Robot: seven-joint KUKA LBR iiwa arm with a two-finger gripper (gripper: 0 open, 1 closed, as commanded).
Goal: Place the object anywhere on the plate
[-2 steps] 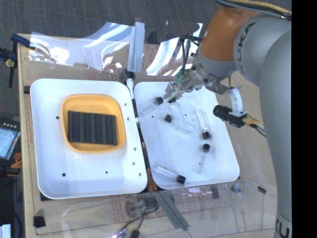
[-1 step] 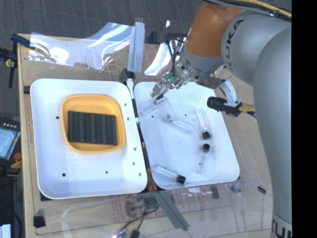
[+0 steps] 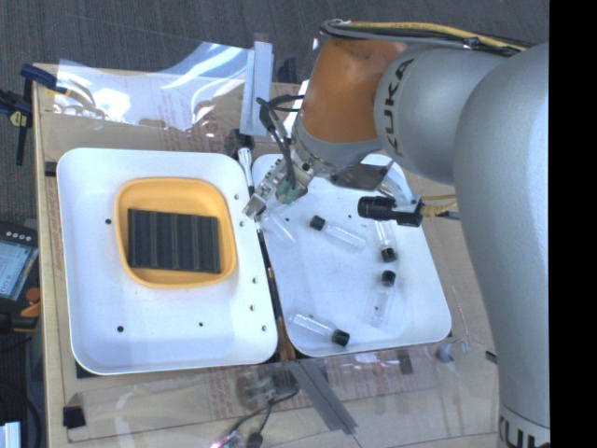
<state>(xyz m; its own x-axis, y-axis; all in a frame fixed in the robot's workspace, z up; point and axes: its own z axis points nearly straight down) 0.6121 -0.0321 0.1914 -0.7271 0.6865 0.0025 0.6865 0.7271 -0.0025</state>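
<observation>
Since we cannot tell the gripper's (image 3: 266, 199) state at mid-frame, we should confirm a tube (image 3: 334, 232) is caught before crossing left to the plate (image 3: 174, 194).

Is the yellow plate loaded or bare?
Bare: the yellow plate in the left bin carries only its dark ribbed insert; the capped vials lie in the right bin.
</observation>
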